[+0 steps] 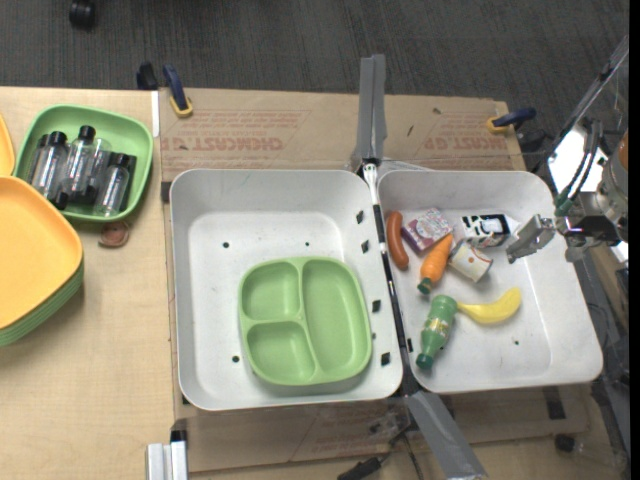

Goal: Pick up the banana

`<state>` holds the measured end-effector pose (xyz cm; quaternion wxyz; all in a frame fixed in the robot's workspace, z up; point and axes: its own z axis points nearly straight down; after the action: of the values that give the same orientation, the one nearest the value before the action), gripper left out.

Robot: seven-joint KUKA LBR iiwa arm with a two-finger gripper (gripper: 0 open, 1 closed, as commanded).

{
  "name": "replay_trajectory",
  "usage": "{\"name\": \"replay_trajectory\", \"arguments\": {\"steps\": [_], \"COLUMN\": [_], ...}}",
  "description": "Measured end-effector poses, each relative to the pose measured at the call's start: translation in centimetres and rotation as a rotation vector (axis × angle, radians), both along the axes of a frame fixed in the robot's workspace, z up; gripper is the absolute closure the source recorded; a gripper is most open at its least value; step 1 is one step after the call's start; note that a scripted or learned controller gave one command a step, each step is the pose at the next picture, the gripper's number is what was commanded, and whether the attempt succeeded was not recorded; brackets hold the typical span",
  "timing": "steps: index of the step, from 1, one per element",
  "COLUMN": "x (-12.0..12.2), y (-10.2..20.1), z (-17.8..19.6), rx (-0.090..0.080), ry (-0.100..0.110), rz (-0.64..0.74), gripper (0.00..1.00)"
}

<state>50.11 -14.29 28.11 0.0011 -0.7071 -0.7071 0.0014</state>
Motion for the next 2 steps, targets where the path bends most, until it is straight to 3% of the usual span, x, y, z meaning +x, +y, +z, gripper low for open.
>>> {"name": "replay_trajectory", "arguments": {"steps": [1,2], "x": [-1.4,-1.5], "y": [-4.7,-6.2], "z": [-7.2,-18.2], "rx": [0.000,-0.001], "ry": [0.000,-0.015], "rz": [-0.097,-0.043], "gripper": [0.00,0.00]}}
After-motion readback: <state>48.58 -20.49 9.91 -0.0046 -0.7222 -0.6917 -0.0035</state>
